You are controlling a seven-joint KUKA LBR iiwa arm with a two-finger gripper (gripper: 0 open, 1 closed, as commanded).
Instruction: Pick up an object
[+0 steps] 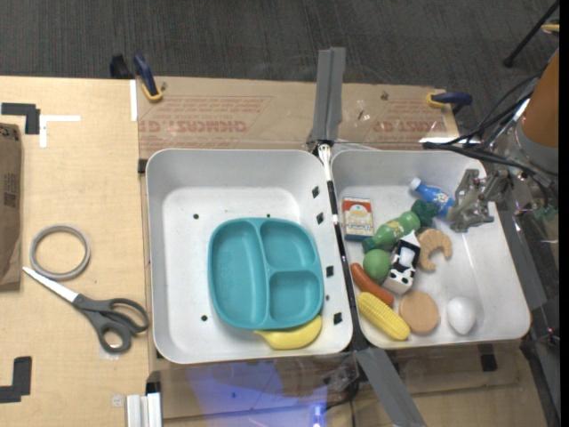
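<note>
A: Camera view, containers first. Left bin (169, 238)?

B: One teal divided plate (265, 272); one banana (293, 334) at its near edge, partly tucked under it.

A: Right bin (498, 265)?

B: Small carton (357, 217); blue-capped bottle (430, 192); green vegetable (396, 229); green round fruit (377, 261); black-and-white cow toy (404, 267); croissant (435, 246); carrot (370, 283); corn cob (382, 316); round bun (419, 311); white egg (460, 315). All lie loose, clustered.

A: Gripper (471, 208)?

B: Over the right bin's far right part, just beside the bottle. Whether the fingers are apart or together cannot be told; nothing seen between them.

A: Surface?

B: Pale bench (71, 345) with scissors (98, 308) and tape roll (60, 250); cardboard sheet (231, 118), clamped; grey carpet (267, 16) beyond.

A: Obscured?

B: The arm is cut off at the right edge; the carton's label is unreadable.
</note>
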